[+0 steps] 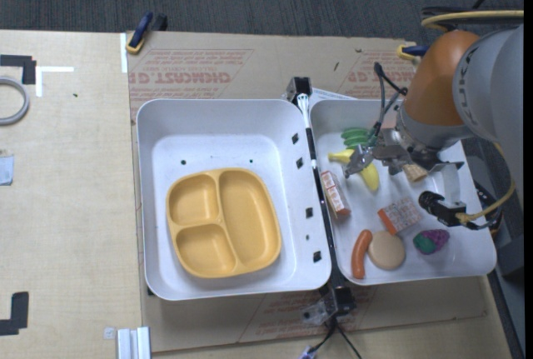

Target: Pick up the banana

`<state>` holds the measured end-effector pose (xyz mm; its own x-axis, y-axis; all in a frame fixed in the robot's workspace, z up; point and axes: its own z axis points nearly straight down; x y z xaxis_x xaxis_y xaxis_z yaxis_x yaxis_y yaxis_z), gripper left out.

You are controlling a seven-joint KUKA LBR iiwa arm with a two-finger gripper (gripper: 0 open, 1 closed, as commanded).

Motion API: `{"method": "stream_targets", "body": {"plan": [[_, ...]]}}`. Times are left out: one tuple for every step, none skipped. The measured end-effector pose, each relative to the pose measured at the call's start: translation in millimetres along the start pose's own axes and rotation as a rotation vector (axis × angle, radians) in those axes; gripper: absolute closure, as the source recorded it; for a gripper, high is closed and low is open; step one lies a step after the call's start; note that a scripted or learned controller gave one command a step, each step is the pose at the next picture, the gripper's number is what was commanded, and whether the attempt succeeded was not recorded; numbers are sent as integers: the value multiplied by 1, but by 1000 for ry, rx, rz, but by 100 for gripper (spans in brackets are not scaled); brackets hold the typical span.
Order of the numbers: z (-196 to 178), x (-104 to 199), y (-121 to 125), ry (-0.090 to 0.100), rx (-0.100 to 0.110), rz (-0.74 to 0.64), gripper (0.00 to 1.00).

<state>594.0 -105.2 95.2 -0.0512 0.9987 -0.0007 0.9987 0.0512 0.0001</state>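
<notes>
While gripper (364, 159) sits mid-right of frame, I see banana (356, 166) right under it, long axis approx left-to-lower-right; can't tell if it's gripping.

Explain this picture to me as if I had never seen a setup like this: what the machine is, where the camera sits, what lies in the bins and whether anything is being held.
This is one camera fixed above a bench, looking down at a slant. The grey machine with the orange band on the right is a robot arm; at its end is a two-finger gripper, its hand.

Two shallow white bins sit side by side. The left bin holds a yellow divided plate. The right bin holds toy food: a banana, something green behind it, a small snack box, a sausage, a round bun, purple grapes and a clear packet.

The gripper is down at the banana, right over its middle. From this angle I cannot tell whether it actually grips the banana, so I would not call it held.
</notes>
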Motion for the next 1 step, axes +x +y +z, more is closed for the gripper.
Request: {"method": "stream_targets", "body": {"plan": [[-10,-1,0,0,0,2,100]]}}
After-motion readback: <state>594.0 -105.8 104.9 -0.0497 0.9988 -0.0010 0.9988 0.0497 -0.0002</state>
